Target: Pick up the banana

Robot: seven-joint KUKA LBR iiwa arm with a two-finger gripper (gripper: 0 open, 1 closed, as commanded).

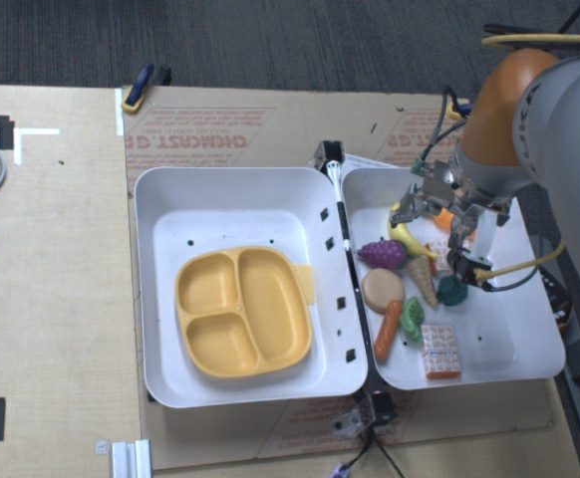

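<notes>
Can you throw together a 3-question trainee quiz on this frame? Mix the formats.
1. True or false: the yellow divided tray sits in the right bin.
2. Which toy lies right beside the banana, on the side toward the left bin? A) purple grapes B) carrot C) printed box
3. Fill in: the gripper hovers over the ____ bin, close to the banana.

Key
1. False. The tray is in the left bin; the toys are in the right one.
2. A. The purple grapes lie next to the banana; the carrot and printed box lie nearer the bin's front edge.
3. right
</notes>
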